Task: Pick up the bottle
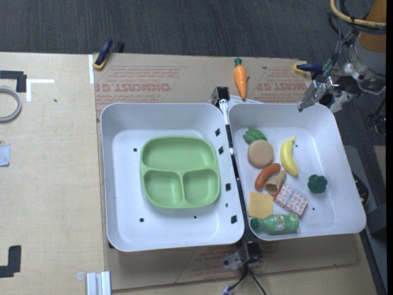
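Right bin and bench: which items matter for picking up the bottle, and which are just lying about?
Belongs to the job:
green bottle, lying at the right bin's near edge
gripper, above that bin's far corner

Just lying about:
banana
broccoli
cheese slice
sausage
carrot on the bench
green tray in the left bin

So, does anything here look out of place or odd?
Yes. A toy carrot lies outside both bins, on the cardboard behind them, while the other food items sit in the right bin. The green bottle lies on its side there.
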You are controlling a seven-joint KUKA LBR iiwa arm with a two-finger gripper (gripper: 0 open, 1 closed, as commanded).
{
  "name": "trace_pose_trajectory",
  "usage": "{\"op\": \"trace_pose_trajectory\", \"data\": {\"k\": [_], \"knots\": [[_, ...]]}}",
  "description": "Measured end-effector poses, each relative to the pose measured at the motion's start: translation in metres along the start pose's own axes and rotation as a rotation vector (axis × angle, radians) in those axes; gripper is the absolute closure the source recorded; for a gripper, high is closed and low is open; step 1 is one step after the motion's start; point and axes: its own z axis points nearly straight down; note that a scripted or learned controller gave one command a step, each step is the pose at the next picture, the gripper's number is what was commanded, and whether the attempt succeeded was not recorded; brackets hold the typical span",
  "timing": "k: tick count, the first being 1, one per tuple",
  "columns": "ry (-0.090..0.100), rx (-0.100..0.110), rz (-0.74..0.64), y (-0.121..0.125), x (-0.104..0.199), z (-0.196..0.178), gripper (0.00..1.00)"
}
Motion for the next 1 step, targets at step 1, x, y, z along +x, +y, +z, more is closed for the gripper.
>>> {"op": "trace_pose_trajectory", "data": {"k": [1], "knots": [[-0.002,-0.001,-0.003,0.0005,-0.0002,-0.0097,1.0]]}}
